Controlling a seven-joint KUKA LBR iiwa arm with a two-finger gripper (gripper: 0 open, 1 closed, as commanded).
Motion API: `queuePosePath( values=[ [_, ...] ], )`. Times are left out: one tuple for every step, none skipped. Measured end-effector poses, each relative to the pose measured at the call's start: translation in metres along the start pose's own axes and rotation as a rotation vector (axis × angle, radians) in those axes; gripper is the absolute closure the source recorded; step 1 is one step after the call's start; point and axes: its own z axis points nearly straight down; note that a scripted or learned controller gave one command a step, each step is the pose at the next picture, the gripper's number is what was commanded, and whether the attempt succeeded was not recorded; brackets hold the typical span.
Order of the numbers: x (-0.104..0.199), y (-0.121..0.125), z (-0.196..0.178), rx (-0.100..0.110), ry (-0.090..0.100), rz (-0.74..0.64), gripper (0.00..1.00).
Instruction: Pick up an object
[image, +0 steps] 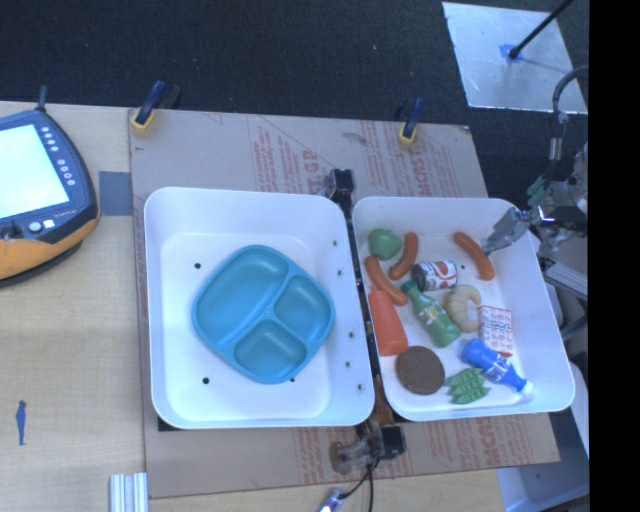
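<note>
One tool (503, 232) hangs over the right bin's (560, 340) upper-right rim

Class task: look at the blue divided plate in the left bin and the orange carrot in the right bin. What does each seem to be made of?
Blue divided plate: likely moulded plastic, smooth and slightly glossy; uniform colour, rounded compartment ridges.
Orange carrot: probably toy plastic, matte-looking; flat even orange, simple shape. Rubber or foam cannot be ruled out.

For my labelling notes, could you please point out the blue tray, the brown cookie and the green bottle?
Blue tray (262, 312), camera view, ridge where its compartments meet.
Brown cookie (420, 370), camera view, centre of its disc.
Green bottle (431, 314), camera view, its body.
</note>
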Motion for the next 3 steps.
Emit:
queuePosePath(
  values=[
    [-0.041, -0.020, 0.141, 0.003, 0.000, -0.001, 0.00],
    [-0.041, 0.044, 0.185, 0.001, -0.001, -0.002, 0.00],
    [-0.042, 0.044, 0.174, 0.002, -0.002, -0.004, 1.00]
  ],
)
